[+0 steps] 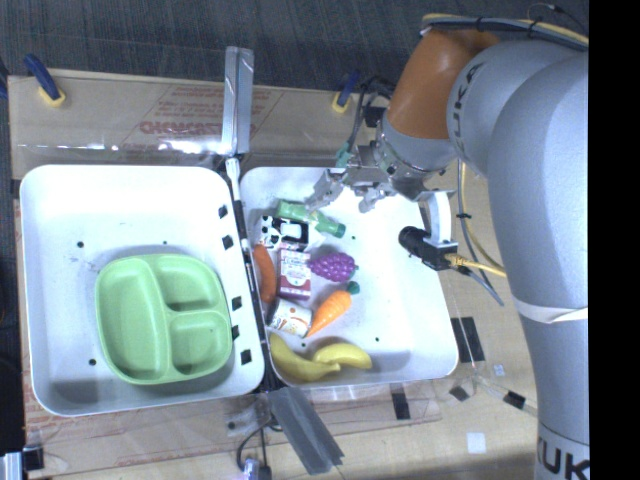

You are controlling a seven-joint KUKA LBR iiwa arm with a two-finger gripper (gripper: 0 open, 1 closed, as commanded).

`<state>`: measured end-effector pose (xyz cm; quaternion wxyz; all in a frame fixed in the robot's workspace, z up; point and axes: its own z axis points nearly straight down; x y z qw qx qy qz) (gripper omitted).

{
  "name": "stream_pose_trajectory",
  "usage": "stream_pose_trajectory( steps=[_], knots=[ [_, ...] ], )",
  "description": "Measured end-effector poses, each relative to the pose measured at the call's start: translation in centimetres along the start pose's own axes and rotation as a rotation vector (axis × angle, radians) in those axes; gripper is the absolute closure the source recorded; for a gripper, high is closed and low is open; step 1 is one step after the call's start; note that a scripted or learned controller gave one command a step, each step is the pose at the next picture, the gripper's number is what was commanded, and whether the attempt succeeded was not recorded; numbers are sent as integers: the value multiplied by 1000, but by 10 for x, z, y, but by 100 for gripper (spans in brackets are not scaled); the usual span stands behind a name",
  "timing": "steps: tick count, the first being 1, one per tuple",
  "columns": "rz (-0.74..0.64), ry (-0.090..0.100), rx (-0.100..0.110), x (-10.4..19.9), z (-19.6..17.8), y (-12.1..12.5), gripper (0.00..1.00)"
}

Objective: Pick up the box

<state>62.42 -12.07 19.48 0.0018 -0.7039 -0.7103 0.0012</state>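
Where the box (294,273) lies, in the right bin (430,338) close to that bin's left wall, it sits lower in the view and to the left of the tool (352,190), which hangs over the bin's upper middle. Its long axis runs roughly up and down the view, tilted slightly, so the move I judge is needed goes down-left from the tool and calls for fingers set across the short sides.

Crowding is the trouble. An orange sausage-like piece (264,271) lies just beside the box on the left, purple grapes (334,265) touch or nearly touch it on the right, and a carrot (331,309) slants just below them. A small white and red packet (290,320) sits right under the box, with a banana (318,358) lower down. Between box and tool lie a green bottle (311,217) and a black-and-white carton (281,232).

Whether the tool stands wide or narrow I cannot tell; nothing is seen between its fingers. A green divided plate (165,318) rests in the left bin (60,198), well apart.
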Motion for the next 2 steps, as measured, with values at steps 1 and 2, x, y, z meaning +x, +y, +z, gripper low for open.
stream_pose_trajectory(
  steps=[1, 2],
  knots=[
    [177, -1, -7, 31, 72, -39, 0],
    [24, -1, -3, -5, 25, -2, 0]
  ],
)
